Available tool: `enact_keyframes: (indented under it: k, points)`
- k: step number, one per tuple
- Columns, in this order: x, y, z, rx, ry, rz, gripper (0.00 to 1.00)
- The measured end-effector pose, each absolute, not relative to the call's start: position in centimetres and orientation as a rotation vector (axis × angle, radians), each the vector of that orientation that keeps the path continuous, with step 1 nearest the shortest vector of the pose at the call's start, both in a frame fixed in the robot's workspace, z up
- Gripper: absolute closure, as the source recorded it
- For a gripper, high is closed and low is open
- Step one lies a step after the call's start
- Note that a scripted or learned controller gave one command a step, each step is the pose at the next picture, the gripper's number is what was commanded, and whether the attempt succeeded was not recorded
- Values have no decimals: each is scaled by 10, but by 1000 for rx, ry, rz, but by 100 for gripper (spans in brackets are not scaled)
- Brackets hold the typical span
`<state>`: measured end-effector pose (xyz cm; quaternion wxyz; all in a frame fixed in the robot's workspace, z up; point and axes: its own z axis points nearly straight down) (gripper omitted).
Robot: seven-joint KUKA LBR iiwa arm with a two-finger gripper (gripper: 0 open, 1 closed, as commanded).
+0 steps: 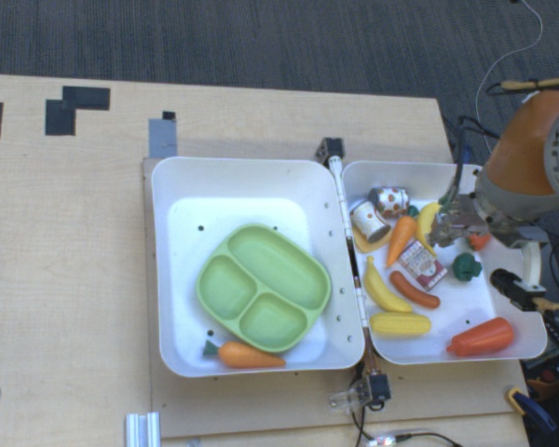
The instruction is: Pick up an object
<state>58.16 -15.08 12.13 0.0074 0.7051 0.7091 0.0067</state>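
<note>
- Camera view, nearest: an orange carrot (250,354) lies in the left bin (172,277), far from the arm.
- Right bin (533,341) toys crowd together; the claw (447,223) may snag two or slip.
- Its opening: cannot tell.

A robotics lab or test room, seen from above. A pale plywood bench (65,250) stands on dark grey office-type carpet (261,21). Two shallow white plastic bins (252,180) sit side by side on it, joined by small black metal clamps (332,148). A grey industrial robot arm with an orange band (531,152) reaches in from the right. Thin white and black cables (512,45) trail over the floor. Black tape marks (74,108) are stuck on the bench top. The bins hold toy plastic food and a pale green divided plate (264,287), not real kitchenware
</note>
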Motion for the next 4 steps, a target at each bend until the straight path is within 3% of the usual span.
enact_keyframes:
  k: [1, 2, 3, 4]
  points:
    - [581, -151, 121, 2205, 2217, 21, 0]
    - [555, -117, 87, 2213, 2220, 7, 0]
    - [557, -117, 99, 2208, 2219, 12, 100]
    - [623, -54, 186, 2211, 2226, 9, 100]
